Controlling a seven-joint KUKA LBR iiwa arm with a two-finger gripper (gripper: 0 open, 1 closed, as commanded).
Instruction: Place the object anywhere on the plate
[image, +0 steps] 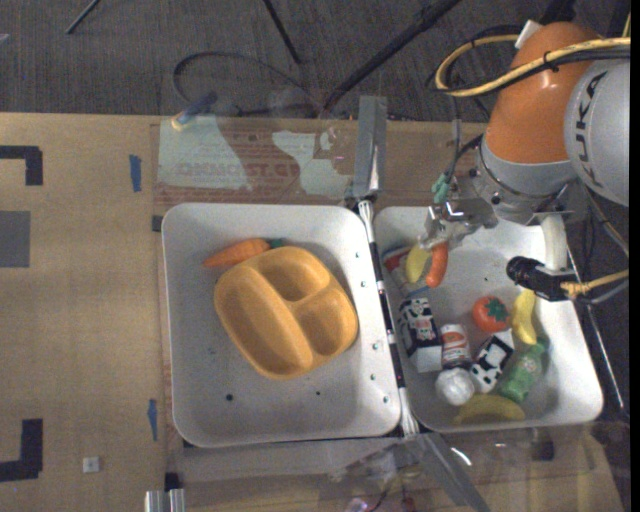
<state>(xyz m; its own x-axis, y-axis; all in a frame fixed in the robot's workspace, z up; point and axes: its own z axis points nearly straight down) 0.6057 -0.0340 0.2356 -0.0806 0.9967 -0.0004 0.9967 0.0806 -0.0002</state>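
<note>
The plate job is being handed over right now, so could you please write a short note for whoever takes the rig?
Gripper: over the right bin's upper left corner, just above a small orange and yellow toy; whether it has a grip is unclear.
Plate: yellow, three compartments, in the left bin, nothing on it. A toy carrot lies beside its upper left edge, off the plate.
Done: nothing placed yet.
Left: secure one object, carry it across, set it on the plate.

Illumination is even and moderately bright, from overhead. The two white bins (190, 400) appear slightly overexposed. Shadows are soft and short beneath the yellow plate (285, 310). Overall focus is mildly soft; fine detail on small items is blurred. Clear plastic sheeting (250, 160) shows faint glare
</note>
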